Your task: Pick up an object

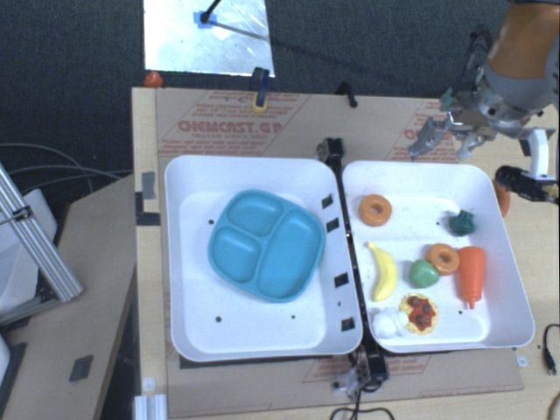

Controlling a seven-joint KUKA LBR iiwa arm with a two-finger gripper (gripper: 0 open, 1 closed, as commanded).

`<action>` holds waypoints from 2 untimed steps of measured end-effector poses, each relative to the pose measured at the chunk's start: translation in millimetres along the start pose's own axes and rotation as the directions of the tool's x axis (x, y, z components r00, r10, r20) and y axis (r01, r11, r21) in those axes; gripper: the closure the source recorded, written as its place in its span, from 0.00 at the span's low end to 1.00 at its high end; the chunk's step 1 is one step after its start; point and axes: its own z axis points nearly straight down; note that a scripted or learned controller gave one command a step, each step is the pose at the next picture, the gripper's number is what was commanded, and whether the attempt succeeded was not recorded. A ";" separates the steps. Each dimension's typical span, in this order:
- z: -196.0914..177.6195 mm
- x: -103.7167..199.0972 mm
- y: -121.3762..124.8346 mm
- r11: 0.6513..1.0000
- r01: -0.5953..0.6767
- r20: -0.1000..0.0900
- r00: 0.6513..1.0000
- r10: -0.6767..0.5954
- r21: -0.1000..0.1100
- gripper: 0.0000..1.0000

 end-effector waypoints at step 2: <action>182.3 1.4 -44.7 1.000 -0.002 -0.002 1.000 0.002 0.005 0.00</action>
